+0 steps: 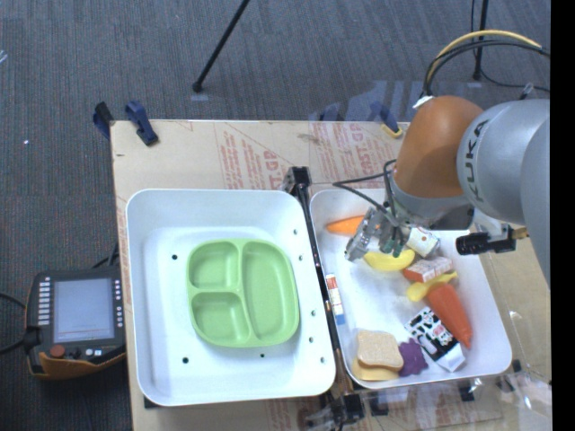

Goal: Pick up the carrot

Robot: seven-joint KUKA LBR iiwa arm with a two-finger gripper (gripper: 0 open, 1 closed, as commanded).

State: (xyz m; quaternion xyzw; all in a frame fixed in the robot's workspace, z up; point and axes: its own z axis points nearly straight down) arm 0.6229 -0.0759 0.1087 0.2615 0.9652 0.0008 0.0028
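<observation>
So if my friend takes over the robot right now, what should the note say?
Gripper: low in the right bin, near its top left, nothing seen held; whether it's open is unclear.
Carrot: lying in the right bin beside the milk carton, apart from the gripper. An orange piece lies just beside the gripper.
Left bin: green divided plate.
Done: nothing picked yet.
Left: reach the carrot, grasp, lift.

Arm (503,164) cut off at right; orange piece (346,225) partly hidden behind end effector (373,241)
</observation>
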